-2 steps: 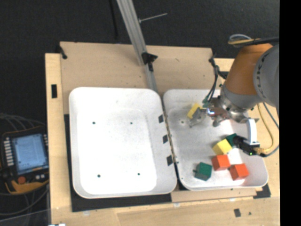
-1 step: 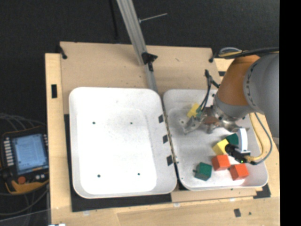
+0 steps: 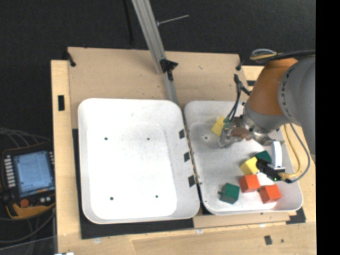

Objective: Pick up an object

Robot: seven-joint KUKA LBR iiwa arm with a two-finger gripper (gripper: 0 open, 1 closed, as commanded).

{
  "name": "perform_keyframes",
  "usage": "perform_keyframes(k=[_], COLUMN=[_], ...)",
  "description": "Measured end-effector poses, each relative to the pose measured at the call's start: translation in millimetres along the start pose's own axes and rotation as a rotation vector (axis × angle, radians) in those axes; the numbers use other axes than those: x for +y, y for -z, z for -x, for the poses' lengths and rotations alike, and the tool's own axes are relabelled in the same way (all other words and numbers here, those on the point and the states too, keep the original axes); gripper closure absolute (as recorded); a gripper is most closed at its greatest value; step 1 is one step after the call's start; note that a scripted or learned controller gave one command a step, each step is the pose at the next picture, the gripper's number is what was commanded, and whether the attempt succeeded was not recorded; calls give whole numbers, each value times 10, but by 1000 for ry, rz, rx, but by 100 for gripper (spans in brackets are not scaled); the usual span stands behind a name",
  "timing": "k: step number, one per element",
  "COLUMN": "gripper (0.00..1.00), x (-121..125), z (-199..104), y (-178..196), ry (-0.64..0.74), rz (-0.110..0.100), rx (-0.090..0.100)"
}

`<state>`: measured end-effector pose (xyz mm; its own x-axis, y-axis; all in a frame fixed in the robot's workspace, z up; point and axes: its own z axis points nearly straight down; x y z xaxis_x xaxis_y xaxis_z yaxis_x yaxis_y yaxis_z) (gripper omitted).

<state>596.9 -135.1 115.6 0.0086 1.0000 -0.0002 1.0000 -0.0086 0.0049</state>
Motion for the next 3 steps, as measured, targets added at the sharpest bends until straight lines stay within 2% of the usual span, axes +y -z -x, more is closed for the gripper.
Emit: perform_keyframes(k=[2,3], gripper=[100,100], x=[-76,-63], z=[124,136], y=[1229,1579], ry=[10,11], rz=[3,1], rx=[-2,-1])
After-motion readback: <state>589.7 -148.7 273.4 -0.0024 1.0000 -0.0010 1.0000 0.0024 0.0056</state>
